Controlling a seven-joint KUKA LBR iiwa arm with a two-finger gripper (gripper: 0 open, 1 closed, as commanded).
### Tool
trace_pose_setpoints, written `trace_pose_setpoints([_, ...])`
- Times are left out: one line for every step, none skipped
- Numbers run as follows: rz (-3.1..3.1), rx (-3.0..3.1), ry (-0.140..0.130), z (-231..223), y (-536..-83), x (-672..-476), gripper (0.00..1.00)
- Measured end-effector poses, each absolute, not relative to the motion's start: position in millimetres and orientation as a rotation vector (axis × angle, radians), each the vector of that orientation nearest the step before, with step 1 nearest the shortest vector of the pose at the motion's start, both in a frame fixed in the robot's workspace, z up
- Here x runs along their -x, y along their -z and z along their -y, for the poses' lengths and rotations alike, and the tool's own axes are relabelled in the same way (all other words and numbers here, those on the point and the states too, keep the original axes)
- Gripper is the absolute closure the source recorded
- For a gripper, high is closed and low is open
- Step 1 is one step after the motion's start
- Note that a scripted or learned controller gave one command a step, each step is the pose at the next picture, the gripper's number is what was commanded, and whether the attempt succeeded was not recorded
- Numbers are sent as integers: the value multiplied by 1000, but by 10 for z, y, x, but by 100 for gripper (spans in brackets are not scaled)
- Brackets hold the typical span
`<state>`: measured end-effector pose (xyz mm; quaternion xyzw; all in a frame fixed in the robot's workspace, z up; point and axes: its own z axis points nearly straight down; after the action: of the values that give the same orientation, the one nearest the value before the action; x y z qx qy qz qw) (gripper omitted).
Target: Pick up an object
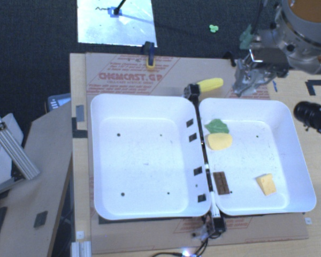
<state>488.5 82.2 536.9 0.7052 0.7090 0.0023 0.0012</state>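
While the left bin (142,154) lies bare of objects, everything worth picking sits in the right bin (281,197), so a left-to-right pass meets the candidates only past the divider. First, close to that bin's left wall, comes a green scrap (217,126), touching the top edge of a pale yellow rounded piece (220,141) just below it. Further down the same wall lies a small brown block (221,182), flat and dark. Well apart, toward the lower right, sits a yellow wedge (266,184).

That makes one green, one pale yellow, one brown and one wedge: four objects in the bin, and two bins. A yellow-handled tool (206,85) rests outside on the bench, just above the divider.

Judging by looks, all four are light. The wedge seems the best target: it stands alone, looks stiff, and offers flat opposing faces to pinch across its narrow width. The rounded piece may be smooth and could slip, and the green scrap crowds it. The brown block lies low, leaving little to grasp.

The gripper (250,82) hangs above the bench just beyond the right bin's far rim, holding nothing that can be seen; whether its fingers are apart or together cannot be told from here.
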Motion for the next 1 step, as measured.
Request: trace_pose_setpoints([-2233, -2212, 1, -1388, -4875, -4950, 100])
